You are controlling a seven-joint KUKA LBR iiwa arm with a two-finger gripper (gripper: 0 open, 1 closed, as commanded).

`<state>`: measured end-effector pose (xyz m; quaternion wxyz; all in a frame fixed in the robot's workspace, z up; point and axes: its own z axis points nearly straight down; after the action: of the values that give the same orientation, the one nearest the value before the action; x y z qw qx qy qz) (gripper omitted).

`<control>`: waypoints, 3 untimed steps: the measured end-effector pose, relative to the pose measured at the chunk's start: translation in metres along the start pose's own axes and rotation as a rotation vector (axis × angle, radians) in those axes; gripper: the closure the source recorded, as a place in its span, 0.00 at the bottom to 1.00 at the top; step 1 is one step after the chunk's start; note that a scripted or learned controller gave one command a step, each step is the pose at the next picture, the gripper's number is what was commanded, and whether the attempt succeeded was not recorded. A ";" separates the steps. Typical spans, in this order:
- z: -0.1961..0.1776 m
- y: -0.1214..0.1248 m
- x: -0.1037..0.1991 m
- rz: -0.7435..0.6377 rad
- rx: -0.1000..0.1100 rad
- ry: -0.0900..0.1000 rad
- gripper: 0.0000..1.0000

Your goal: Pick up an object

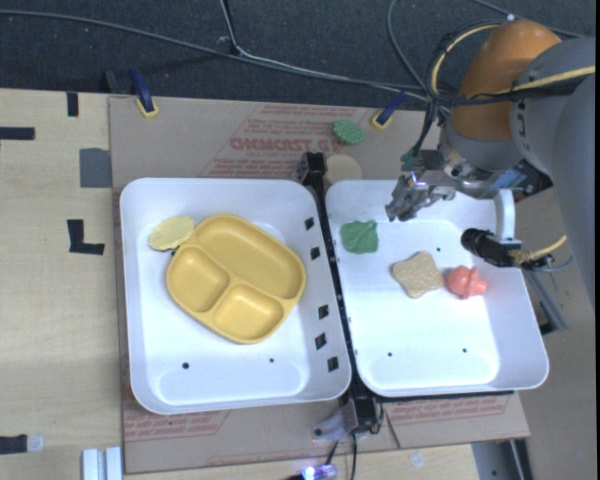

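Gripper [405, 204] hangs over the right white bin [430, 358], just above the flat green leaf-shaped toy [359, 236]; honestly can't tell its state.

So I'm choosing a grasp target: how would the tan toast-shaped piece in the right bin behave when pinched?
The toast piece looks flat and slab-like, so it probably won't roll. Lying flat, its low edges may be hard to pinch. It's likely light, perhaps sliding on the smooth right bin.

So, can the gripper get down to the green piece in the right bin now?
Probably yes. The gripper hangs just right of and above the green piece, which lies apart from the toast, with nothing covering it.
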<state>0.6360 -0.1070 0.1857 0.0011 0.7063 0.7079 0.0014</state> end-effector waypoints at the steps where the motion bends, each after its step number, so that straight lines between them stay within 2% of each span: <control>1: -0.044 -0.003 -0.003 0.001 0.000 -0.001 1.00; 2: -0.032 -0.018 0.051 -0.003 0.006 0.001 1.00; 3: -0.036 -0.031 0.114 -0.005 0.006 0.002 1.00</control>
<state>0.6050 0.0064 0.2214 -0.0015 0.7045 0.7097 -0.0001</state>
